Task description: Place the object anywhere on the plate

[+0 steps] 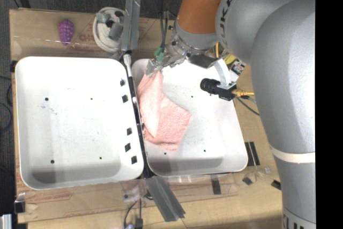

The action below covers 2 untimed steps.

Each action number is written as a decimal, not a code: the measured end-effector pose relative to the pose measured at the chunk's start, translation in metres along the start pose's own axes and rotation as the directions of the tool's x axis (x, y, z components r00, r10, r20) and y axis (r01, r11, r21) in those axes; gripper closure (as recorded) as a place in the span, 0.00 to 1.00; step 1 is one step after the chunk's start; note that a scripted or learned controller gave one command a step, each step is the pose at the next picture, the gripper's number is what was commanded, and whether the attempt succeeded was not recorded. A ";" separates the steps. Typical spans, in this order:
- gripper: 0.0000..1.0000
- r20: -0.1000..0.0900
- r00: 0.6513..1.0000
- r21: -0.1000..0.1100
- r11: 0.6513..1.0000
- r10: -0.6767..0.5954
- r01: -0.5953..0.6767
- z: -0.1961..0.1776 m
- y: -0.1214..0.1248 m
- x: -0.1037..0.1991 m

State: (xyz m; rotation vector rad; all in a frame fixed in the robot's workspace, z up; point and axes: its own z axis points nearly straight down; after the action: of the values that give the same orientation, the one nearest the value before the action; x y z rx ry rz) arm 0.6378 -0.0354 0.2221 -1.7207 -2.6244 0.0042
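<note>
A pink cloth (163, 112) lies crumpled along the left side of the right bin (214, 137). Its upper end is drawn up to a narrow tip at the bin's back-left corner. My gripper (156, 64) hangs right over that tip, shut on the cloth's top corner, while the rest of the cloth still rests on the bin floor. The grey arm with its orange band (201, 2) reaches in from the upper right.
The left bin (69, 115) sits beside it, parted by a grey divider with black clips (131, 115). A black fitting with a yellow cable (217, 87) juts over the right bin. Behind the bins lie a purple grape-like toy (66, 31) and a white coil (109, 27).
</note>
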 end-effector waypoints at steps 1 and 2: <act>1.00 0.003 0.919 -0.002 0.919 -0.393 0.393 -0.005 0.025 0.039; 1.00 0.002 0.691 0.000 0.691 -0.723 0.723 0.002 0.044 0.085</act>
State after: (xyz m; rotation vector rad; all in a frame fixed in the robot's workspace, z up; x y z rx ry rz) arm 0.6439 0.0598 0.2198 -0.5499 -3.0913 0.0023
